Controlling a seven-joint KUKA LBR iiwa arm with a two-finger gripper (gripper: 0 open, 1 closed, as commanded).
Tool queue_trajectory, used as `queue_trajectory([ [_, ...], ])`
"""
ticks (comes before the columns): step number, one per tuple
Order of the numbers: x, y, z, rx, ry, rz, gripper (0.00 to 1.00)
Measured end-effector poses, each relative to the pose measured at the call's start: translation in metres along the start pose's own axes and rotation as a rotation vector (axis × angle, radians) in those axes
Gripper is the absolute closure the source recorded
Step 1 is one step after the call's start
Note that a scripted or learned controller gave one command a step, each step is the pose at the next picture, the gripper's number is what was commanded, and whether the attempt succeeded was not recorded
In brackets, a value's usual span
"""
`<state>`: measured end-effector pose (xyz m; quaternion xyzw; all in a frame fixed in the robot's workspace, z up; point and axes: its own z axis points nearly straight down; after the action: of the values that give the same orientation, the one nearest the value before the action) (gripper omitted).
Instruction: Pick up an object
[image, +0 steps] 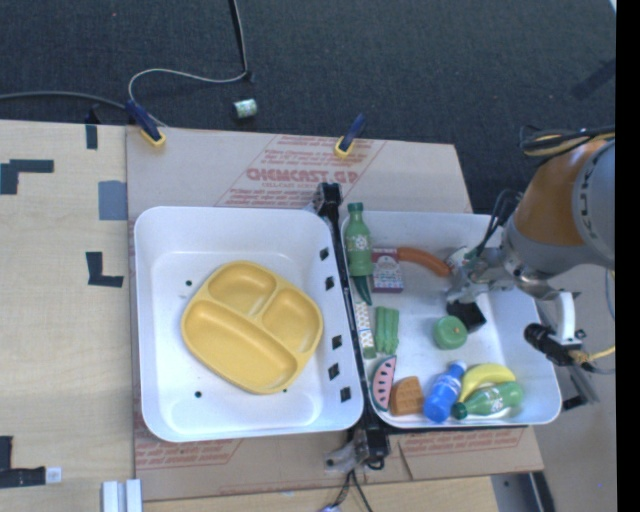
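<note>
currently the gripper (463, 300) is sitting low inside the right bin (540, 395), entering from 3 o'clock. whether it is spread or closed, or gripping anything, cannot be told. a green round object (450, 332) is lying just at its 6 o'clock; an orange carrot (425, 262) is lying near its 11 o'clock. a blue bottle (442, 393), banana (486, 377) and green bottle (490, 400) are clustering at the bin's 6 o'clock. the left bin (160, 300) is holding a yellow divided plate (252, 325).

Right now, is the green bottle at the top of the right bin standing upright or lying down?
Lying down. The green bottle rests lengthwise on the floor of the right bin, along its left wall, cap pointing toward the far edge.
</note>
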<state>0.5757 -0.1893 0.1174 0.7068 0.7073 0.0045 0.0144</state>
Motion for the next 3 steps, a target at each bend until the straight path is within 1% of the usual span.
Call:
queue_trajectory([
  [1,0.026,0.049,-0.086,0.025,0.013,-0.001,1.0],
  [2,0.026,0.048,-0.085,0.027,0.013,-0.001,0.0],
  [3,0.009,-0.017,0.012,0.012,0.008,-0.001,0.0],
])
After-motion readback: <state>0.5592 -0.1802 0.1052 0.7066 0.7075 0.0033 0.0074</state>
